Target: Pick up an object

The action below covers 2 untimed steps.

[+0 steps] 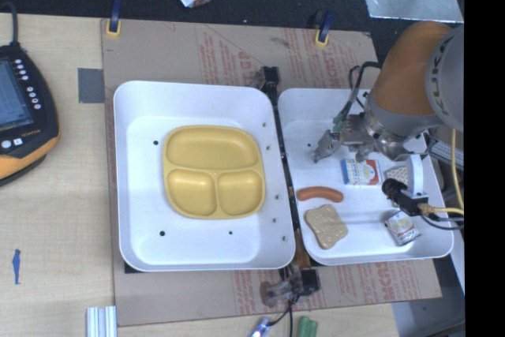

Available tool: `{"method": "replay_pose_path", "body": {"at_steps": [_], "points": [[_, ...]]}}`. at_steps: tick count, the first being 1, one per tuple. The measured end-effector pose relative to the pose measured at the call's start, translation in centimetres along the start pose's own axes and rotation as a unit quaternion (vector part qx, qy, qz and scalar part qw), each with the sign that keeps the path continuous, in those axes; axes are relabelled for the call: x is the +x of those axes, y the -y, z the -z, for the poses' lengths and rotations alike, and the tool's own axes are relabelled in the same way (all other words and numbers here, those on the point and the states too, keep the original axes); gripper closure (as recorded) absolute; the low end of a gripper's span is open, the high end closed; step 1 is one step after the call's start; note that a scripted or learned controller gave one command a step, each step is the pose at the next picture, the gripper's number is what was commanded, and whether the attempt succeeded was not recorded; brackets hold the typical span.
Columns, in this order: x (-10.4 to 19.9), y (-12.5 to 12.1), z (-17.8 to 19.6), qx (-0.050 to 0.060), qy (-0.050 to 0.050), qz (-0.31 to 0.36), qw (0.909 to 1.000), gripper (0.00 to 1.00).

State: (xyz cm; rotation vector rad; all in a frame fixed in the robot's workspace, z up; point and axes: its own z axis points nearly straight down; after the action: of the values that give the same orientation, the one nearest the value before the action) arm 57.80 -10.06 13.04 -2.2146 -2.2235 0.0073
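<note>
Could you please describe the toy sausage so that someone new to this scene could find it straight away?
Start at the right-hand white bin, the one the arm reaches into. Along its left side, just above the tan slice of toy bread, lies the toy sausage. It is the one long, thin, reddish-orange piece; its neighbours are boxy or flat.

We look down from one fixed camera above the worktop (63, 249), tilted at a slant, far enough to take in the left bin (197, 102) whole; the right bin (316, 102) sits beside it, the arm (410, 83) entering beyond that.
</note>
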Motion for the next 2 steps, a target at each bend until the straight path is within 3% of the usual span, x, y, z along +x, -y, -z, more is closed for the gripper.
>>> {"method": "replay_pose_path", "body": {"at_steps": [1, 2], "points": [[-2.6, 1.7, -3.6, -0.005, 0.000, 0.001, 1.0000, 0.00], [-9.0, -1.7, -0.8, -0.002, 0.000, -0.001, 1.0000, 0.00]]}}
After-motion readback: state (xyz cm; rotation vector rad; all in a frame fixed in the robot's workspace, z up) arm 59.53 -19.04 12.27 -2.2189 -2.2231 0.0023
